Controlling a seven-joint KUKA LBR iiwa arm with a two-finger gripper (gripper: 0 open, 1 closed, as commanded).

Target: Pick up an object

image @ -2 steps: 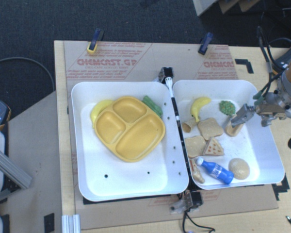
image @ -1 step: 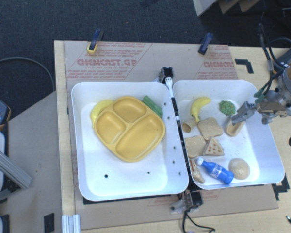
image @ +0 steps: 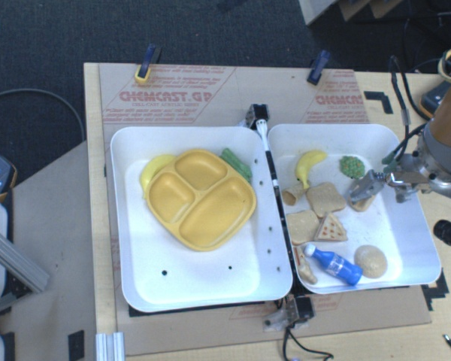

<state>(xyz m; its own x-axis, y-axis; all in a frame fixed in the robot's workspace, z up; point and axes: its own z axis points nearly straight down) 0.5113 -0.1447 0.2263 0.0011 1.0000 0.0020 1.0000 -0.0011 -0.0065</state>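
Sitting side by side on the bench (image: pixel 210 96), two white bins hold everything. The left bin (image: pixel 135 269) carries a yellow divided tray (image: pixel 201 198), a yellow piece and a green piece tucked behind it. The right bin (image: pixel 413 232) holds a banana (image: pixel 309 165), broccoli (image: pixel 352 166), bread slices (image: pixel 325 198), a pizza wedge (image: pixel 331 229), a blue bottle (image: pixel 336 265) and a round bun (image: pixel 371 260). The gripper (image: pixel 364 190) hangs low over the right bin beside the bread; whether its jaws are parted or closed I cannot tell.

Red print "CHEMCAST GP" is read on the brown board (image: pixel 173 96) behind the left bin (image: pixel 128 224) | repeated, partly cut off, behind the right bin (image: pixel 413 224)
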